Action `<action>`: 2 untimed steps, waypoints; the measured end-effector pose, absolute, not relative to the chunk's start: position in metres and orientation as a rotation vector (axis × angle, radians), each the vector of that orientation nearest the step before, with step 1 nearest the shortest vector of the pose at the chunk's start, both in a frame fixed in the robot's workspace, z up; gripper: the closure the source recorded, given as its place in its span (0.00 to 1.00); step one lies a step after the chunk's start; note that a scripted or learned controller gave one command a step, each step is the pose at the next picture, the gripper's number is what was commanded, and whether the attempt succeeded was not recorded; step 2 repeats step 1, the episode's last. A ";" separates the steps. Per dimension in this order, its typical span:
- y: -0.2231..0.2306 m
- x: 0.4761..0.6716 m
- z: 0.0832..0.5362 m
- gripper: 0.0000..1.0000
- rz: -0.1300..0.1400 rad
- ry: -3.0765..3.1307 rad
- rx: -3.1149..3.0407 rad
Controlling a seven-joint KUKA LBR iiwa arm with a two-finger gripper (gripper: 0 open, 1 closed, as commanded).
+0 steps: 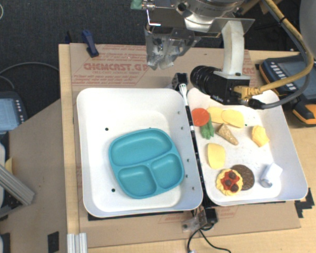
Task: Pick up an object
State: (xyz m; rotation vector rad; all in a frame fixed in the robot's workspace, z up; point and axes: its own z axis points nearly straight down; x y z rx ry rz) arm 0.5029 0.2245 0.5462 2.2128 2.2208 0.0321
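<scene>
My gripper (164, 51) hangs high over the cardboard just behind the back edge of the left bin (92, 141), with nothing seen in it. The right bin (290, 159) holds toy food: a red tomato (200, 116), a green piece (207, 131), a yellow piece (233, 118), a tan wedge (227, 135), a yellow chunk (259, 136), a pale yellow oval (216, 155), a small pizza with red topping (229, 182), a brown cookie (245, 176) and a pale blue-white item (269, 174). A teal divided plate (145, 162) lies in the left bin.
Both bins rest on a cardboard sheet (116, 65). A blue clip (90, 43) sits at its back left corner. Grey devices (282, 74) and cables lie to the right, beyond the right bin.
</scene>
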 end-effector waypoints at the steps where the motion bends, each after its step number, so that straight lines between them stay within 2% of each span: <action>1: 0.226 0.504 0.546 1.00 0.006 2.224 2.217; 2: 0.226 0.504 0.546 1.00 0.006 2.224 2.217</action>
